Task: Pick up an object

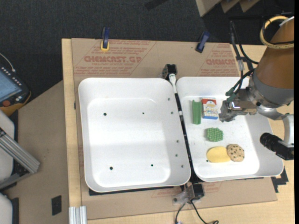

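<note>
The right bin (pixel 261 164) holds several small objects. A green stick (pixel 196 111) lies upright on its left side, with a small red, white and blue box (pixel 210 108) beside it. Below them sit a round green bumpy piece (pixel 214 134), a yellow lemon-shaped piece (pixel 218 155) and a brown cookie (pixel 235 152). My gripper (pixel 228 111) hangs over the right bin just to the right of the small box. Nothing shows between its fingers.
The left bin (pixel 93 97) lies beside the right one on a cardboard sheet (pixel 117 55) held by blue clamps (pixel 105 37). The arm's orange band (pixel 279 62) and grey body fill the right side. A black part (pixel 275 144) sticks out over the right bin's edge.
</note>
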Action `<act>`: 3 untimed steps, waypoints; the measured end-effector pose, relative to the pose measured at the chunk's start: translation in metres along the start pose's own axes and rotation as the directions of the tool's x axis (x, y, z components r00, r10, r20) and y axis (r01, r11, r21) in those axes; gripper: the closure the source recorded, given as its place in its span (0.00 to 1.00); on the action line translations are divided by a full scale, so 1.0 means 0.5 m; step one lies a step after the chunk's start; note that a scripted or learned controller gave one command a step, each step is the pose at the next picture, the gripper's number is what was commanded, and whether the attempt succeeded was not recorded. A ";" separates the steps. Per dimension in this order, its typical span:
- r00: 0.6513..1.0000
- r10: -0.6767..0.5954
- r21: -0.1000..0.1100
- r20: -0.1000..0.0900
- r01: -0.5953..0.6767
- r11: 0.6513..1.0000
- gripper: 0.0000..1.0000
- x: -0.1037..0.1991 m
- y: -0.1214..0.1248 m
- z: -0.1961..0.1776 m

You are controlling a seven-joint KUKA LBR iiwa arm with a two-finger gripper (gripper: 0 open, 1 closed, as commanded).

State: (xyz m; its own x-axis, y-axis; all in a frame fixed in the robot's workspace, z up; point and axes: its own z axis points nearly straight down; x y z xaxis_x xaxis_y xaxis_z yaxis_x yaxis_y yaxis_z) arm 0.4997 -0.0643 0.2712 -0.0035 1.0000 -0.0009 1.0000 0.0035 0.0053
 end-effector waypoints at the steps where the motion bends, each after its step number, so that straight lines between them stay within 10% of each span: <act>1: 1.000 0.007 0.012 -0.002 -0.007 1.000 1.00 -0.069 -0.045 0.111; 2: 1.000 -0.001 -0.001 0.001 0.001 1.000 1.00 -0.006 0.124 0.176; 3: 1.000 -0.001 0.000 -0.001 0.001 1.000 1.00 0.136 0.120 0.070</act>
State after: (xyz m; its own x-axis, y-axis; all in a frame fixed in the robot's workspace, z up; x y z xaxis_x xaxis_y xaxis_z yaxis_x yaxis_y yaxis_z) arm 0.5595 0.0038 0.2364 -0.0041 1.0000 0.0003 1.0000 0.0041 0.0049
